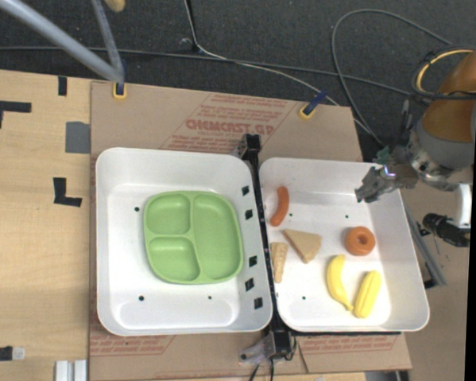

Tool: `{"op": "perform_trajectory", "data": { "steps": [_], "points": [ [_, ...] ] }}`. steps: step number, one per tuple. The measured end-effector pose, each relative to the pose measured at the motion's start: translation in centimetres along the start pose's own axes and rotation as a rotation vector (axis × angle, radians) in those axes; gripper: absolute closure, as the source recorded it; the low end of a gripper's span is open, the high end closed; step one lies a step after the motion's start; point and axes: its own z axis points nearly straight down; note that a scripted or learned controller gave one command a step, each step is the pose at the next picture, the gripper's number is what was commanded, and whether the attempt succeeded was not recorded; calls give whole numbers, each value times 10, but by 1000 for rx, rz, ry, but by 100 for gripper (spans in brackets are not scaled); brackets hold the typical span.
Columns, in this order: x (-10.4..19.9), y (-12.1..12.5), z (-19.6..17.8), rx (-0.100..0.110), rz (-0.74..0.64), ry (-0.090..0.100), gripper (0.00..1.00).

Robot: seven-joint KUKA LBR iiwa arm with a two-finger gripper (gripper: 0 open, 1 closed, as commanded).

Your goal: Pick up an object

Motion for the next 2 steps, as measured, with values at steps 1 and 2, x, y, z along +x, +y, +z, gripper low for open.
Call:
{"op": "perform_trajectory", "data": {
  "steps": [1,2],
  "points": [
    [0,1,-22,2,-1,1,100],
    [48,2,-25,4,-5,3,100]
  ]
}}
